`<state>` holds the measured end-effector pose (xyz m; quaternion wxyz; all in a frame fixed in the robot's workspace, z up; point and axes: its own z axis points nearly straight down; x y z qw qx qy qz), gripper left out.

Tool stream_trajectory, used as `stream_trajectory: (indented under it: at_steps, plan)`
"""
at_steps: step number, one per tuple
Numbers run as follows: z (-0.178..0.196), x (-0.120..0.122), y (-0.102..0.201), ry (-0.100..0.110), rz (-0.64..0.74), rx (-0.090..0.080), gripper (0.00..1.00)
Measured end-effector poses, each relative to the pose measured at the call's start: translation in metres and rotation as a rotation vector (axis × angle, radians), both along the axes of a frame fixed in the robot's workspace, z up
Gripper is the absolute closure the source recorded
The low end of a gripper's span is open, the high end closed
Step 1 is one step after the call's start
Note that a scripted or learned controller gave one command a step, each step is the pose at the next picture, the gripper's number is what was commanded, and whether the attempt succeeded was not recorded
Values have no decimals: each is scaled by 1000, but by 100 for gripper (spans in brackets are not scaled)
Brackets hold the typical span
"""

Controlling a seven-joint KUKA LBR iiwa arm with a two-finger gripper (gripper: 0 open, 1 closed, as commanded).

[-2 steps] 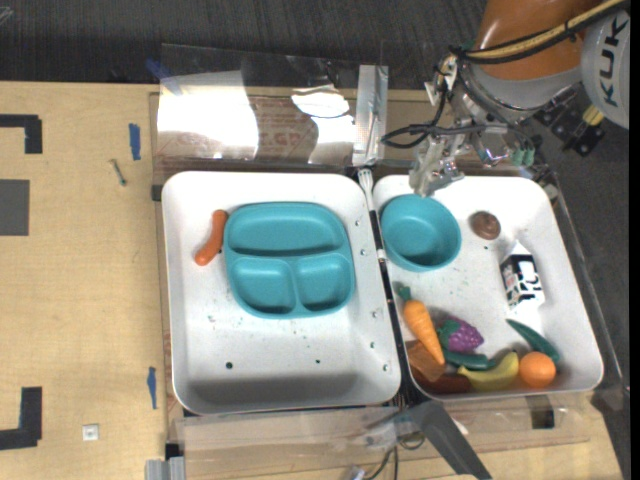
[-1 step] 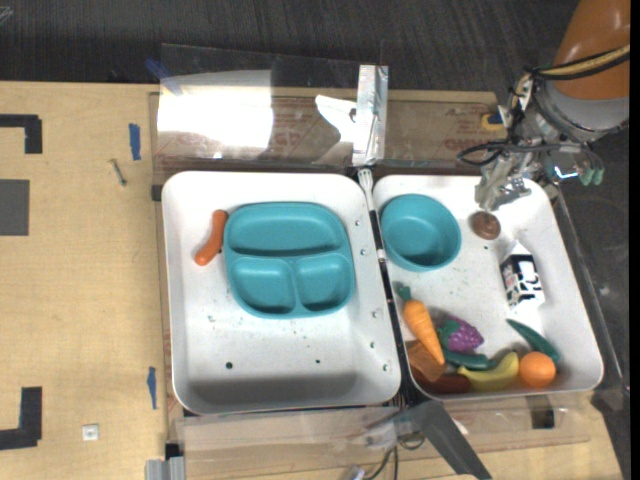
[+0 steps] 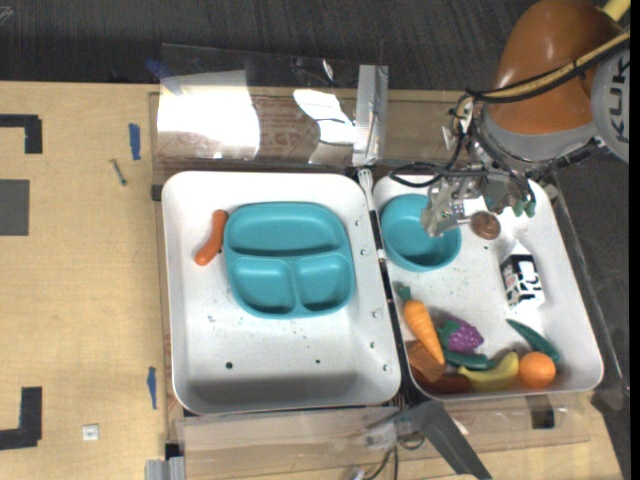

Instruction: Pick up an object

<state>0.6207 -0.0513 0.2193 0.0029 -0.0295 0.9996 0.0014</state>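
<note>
The bench (image 3: 70, 268) is pale wood, marked with black corner shapes and short blue tape strips on its left part. Two shallow white bins sit directly on it, touching side by side: the left bin (image 3: 200, 368) and the right bin (image 3: 575, 298).

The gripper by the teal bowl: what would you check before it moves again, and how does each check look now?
1. Gripper over the right bin: ok, at the teal bowl rim.
2. Object between its fingers: cannot tell.
3. Small brown object reachable: ok, just beside the gripper.
4. Toy food pile with carrot and orange free of the arm: ok, at the bin's near edge.
5. Left bin's tray untouched: ok.
</note>
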Motion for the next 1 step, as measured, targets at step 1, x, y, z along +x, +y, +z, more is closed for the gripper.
stream_trajectory:
  at_steps: [1]
  plan:
    - [-35, -67, 82, 3, -41, 1, 100]
